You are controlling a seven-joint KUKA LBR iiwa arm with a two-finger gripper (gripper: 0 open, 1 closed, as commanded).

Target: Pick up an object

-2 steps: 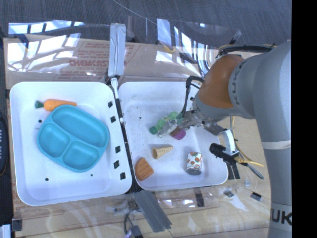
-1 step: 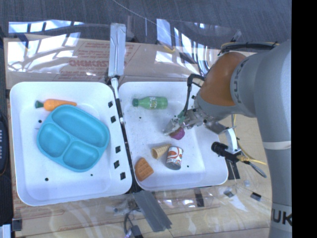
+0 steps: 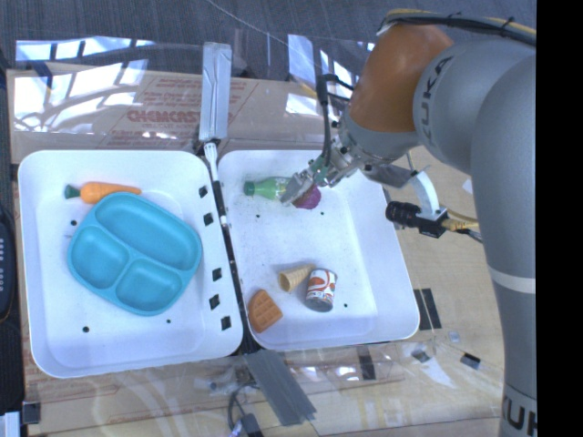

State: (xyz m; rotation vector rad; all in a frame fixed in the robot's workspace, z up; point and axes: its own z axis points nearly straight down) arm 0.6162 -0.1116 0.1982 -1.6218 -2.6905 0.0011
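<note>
My gripper (image 3: 303, 190) is low over the back of the right bin (image 3: 387, 271). It sits right at the end of a green bottle (image 3: 262, 188) that lies on its side to the left of it. A small purple object (image 3: 311, 200) lies just under and right of the gripper tip, partly covered by it. Whether either one is held is hidden. Further forward in this bin lie an ice cream cone (image 3: 293, 277), a red and white can (image 3: 320, 289) and an orange waffle piece (image 3: 265, 309).
The left bin (image 3: 46, 326) holds a blue divided plate (image 3: 134, 251) and an orange carrot (image 3: 107, 190) at its back. A raised divider (image 3: 219, 244) separates the bins. The arm's grey and orange body (image 3: 428, 71) looms over the right bin's back right corner.
</note>
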